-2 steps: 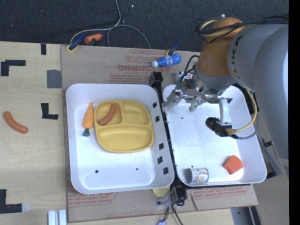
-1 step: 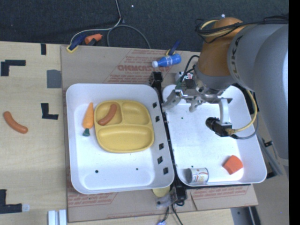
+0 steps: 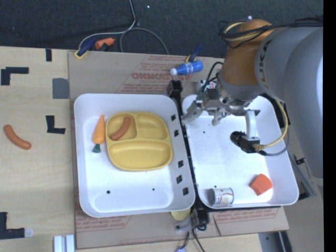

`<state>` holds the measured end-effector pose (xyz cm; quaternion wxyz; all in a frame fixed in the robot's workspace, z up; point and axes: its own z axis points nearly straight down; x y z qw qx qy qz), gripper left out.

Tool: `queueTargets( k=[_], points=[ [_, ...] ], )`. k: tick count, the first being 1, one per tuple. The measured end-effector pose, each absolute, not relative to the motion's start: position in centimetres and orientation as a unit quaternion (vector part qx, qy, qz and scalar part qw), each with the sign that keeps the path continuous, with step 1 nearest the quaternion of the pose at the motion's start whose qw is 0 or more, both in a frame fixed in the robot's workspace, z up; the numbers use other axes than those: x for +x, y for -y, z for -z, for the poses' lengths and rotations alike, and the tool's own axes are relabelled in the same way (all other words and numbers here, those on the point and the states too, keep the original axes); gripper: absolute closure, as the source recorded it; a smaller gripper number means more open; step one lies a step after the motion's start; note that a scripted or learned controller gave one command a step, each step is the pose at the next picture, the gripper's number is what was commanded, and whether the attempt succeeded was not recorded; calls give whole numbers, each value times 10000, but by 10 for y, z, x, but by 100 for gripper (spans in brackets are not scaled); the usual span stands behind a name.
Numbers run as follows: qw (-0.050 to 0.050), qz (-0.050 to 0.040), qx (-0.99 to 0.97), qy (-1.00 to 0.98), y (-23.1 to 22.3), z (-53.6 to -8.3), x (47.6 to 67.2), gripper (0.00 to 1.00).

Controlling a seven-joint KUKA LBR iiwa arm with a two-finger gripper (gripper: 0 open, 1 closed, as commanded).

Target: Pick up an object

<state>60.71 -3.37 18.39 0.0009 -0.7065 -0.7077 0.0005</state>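
Hovers over the far-left part of the right bin (image 3: pixel 281 156): gripper (image 3: pixel 204 115), fingers (image 3: pixel 190 113) spread apart with nothing between them, so released and empty. Nearest candidates both toward the near side of the same bin, well apart from the gripper. Small can (image 3: pixel 223 196) lying on its side against the near wall, long axis running left to right, almost straight toward the near edge from the gripper and a little right. Orange block (image 3: pixel 260 184) just right of the can, close to the near-right corner, resting at a tilt. Likely calls for travel toward the near side, then a closing line set across the can's short width rather than along its length.
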Motion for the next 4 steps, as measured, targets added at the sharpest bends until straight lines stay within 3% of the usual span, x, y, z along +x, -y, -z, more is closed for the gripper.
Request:
queueTargets(
  k=[1,2,3,4],
  points=[
    [9,-5,-7065,7077,34,-184,607,0],
    [11,-13,-7071,7071,33,-184,585,0],
    [-51,18,-7077,7064,98,-244,656,0],
    [70,-58,-7073,7069,96,-88,606,0]
  ],
)
